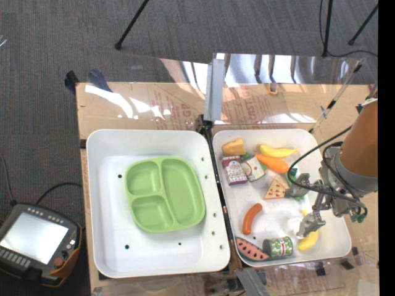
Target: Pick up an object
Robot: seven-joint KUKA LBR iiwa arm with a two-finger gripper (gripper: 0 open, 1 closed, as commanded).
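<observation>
The right bin (327, 159) holds several toy foods: an orange cheese wedge (233, 146), a banana (278, 151), a carrot (273, 163), a purple box (234, 169), a pizza slice (276, 189), a red sausage (252, 218), a watermelon slice (252, 250), a can (279, 246) and a small yellow piece (308, 241). My gripper (302, 209) hangs low over that bin's right side, open, with nothing between its fingers. One finger (307, 226) sits just above the yellow piece; the other is near the pizza slice.
The left bin (105, 165) carries a green divided plate (165, 193). A teach pendant (37, 242) lies on the floor at lower left. A clear upright panel (278, 73) stands behind the bins.
</observation>
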